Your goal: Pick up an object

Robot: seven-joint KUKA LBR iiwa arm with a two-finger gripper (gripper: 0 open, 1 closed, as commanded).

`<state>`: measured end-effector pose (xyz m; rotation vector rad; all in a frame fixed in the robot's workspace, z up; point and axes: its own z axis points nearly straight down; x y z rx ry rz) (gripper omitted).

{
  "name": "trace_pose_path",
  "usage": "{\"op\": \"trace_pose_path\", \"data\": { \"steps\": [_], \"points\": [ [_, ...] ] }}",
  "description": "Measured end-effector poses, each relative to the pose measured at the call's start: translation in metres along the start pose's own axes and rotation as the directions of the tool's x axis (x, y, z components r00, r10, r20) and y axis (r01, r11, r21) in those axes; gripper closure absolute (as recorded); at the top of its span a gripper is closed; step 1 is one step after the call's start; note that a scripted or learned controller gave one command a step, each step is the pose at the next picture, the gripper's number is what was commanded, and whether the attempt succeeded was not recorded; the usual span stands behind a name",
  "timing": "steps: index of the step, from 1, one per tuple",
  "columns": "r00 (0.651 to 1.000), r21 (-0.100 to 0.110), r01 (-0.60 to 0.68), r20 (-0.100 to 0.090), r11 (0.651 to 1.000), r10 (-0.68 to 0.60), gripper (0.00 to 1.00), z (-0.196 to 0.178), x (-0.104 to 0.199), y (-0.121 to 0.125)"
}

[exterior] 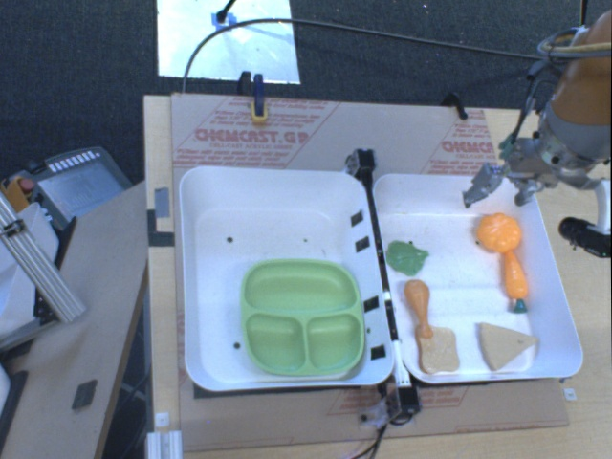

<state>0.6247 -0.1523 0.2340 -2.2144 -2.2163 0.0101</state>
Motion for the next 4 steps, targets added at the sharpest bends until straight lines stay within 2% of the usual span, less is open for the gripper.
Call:
{"op": "trace_pose_path", "data": {
  "steps": [1, 2, 4],
  "points": [
    [1.000, -0.012, 0.002, 0.002, 1.000, -0.002, 0.00, -0.007, 0.000, 0.002],
    [1.000, -0.009, 0.001, 0.001, 1.000, -0.001, 0.00, 0.034, -0.002, 0.004],
    [1.000, -0.009, 0.000, 0.001, 1.000, 0.000, 0.00, 0.131, 0.001, -0.009]
  ]
}}
